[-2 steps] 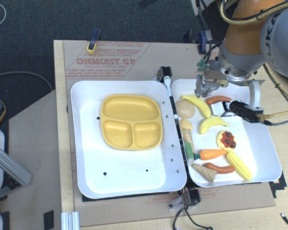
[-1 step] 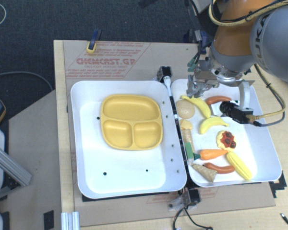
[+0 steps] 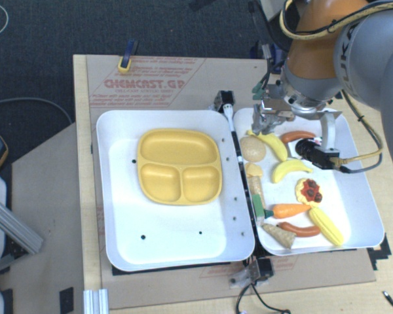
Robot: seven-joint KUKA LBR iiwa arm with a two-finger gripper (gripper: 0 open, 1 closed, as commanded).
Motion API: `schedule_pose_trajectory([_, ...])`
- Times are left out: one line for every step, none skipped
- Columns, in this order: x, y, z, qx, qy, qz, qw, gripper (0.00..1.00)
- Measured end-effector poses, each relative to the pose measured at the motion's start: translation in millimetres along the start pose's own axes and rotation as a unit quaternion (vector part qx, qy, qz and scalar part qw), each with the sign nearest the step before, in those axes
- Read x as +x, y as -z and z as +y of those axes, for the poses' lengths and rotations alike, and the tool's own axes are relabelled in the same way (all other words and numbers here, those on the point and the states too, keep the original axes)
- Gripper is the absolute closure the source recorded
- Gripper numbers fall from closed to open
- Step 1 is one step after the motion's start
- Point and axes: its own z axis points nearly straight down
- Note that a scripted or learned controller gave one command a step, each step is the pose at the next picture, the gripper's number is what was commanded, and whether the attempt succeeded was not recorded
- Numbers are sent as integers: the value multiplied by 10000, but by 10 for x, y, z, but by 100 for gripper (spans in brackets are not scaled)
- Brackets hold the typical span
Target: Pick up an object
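An overhead, slanted view of a bench with two shallow white bins side by side. The left bin (image 3: 118, 195) holds one thing, a yellow divided plate (image 3: 180, 164) with three compartments, lying flat toward the far side, well apart from the arm.

The right bin (image 3: 360, 201) is crowded with toy food, which makes it the likely source for a pick. At its far left lies a banana (image 3: 274, 145), touching a pale round bun (image 3: 253, 150). A red sausage (image 3: 297, 136) lies just right of the banana. Nearer the middle sits a second banana (image 3: 290, 169), then a small pizza slice (image 3: 309, 191). Toward the near edge lie a carrot (image 3: 290, 210), another sausage (image 3: 300, 228), a corn cob (image 3: 327, 225) and a tan wedge (image 3: 278, 235). A pale stick with a green band (image 3: 256, 191) runs along the bin's left wall.

The grey arm with its orange band reaches in from the right, and its gripper (image 3: 270, 118) hangs at the right bin's far left corner, just above the first banana and the bun. That position suggests one of those two is the target. Whether the claw is spread or closed cannot be told from this angle, and nothing is visibly held.
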Motion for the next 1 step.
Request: schedule_pose_trajectory([49,164,-134,-8,1,7,10000,100])
